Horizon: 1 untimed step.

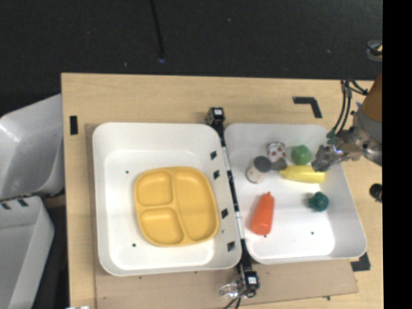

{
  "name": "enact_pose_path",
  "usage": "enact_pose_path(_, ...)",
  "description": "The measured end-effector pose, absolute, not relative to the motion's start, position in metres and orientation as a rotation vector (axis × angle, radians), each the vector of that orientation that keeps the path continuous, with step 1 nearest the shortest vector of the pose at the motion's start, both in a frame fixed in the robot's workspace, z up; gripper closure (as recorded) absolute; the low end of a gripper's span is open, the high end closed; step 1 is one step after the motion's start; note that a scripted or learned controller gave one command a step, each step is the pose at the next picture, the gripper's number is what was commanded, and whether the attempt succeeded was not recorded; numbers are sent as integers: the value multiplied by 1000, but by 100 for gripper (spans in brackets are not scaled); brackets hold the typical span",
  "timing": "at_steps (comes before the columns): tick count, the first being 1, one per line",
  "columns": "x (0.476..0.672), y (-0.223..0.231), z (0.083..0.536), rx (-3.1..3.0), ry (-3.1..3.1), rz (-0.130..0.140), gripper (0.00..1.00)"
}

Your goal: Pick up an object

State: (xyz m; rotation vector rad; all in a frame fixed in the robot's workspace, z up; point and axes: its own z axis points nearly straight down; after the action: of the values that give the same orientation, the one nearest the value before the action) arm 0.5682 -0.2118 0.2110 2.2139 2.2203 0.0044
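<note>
The grey two-finger gripper (pixel 325 154) sits low over the right white bin's (pixel 335 237) far right side, just above the yellow banana-shaped toy's (pixel 302 174) right end; whether it is open or closed cannot be told. Around the banana cluster a green round piece (pixel 300 154), a grey cylinder (pixel 259 168) and a spotted white piece (pixel 277 150). An orange carrot-shaped toy (pixel 262 214) and a dark green lump (pixel 317 201) lie apart toward the near rim, while the left white bin (pixel 109 237) holds a yellow divided plate (pixel 175 206).

Grey arm (pixel 368 134) – orange band above wrist, dark cables alongside, small metallic pincer (pixel 324 158)
</note>
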Motion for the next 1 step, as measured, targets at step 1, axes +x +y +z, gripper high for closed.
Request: enact_pose_path(1,583,-154,220,2212,2228,4,100)
